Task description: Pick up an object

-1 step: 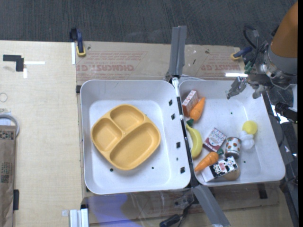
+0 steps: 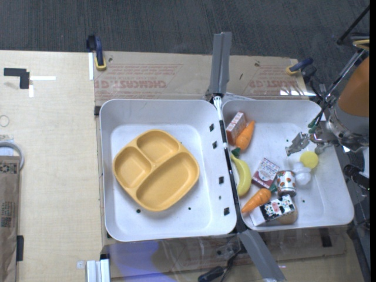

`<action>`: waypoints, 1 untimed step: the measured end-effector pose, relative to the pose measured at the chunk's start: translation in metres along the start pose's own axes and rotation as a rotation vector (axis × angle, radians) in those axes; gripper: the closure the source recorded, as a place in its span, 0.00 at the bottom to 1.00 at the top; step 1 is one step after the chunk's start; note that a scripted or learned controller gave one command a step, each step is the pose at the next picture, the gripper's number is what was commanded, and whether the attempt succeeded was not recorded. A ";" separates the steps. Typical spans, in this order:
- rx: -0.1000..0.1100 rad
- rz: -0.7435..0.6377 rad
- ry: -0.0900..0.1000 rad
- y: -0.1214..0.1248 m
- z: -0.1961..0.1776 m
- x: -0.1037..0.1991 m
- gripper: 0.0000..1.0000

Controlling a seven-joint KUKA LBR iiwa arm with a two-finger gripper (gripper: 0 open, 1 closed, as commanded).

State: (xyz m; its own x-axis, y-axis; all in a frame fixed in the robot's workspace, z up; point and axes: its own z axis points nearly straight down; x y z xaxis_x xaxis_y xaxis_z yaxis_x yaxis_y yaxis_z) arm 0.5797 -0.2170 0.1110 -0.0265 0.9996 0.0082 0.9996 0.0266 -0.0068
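Camera view looks down on two white bins. At its right edge the arm (image 2: 357, 96) is cut off, so just an orange part and some grey metal near the wrist can be seen. The gripper (image 2: 298, 144) is small and partly mixed with cables; whether it is apart or together cannot be made out, and nothing is seen between it.

It hangs over the right bin (image 2: 335, 210), just beside a round yellow ball (image 2: 309, 159) and a small white ball (image 2: 302, 177). Lower in this bin lie a banana (image 2: 241, 175), two carrots (image 2: 256, 200), a small red-and-white box (image 2: 235, 126), a pink packet (image 2: 265, 171), a small can (image 2: 286, 182) and a black-and-white carton (image 2: 276, 210); their labels are too small to read.

The left bin (image 2: 117, 216) holds a yellow plastic plate (image 2: 155, 169) with three smooth compartments.
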 end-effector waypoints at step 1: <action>-0.010 -0.027 0.001 -0.005 0.018 0.004 0.00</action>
State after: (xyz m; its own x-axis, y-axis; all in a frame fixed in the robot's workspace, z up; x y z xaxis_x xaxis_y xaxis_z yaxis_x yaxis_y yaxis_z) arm 0.5746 -0.2134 0.0935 -0.0530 0.9985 0.0094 0.9986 0.0530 0.0038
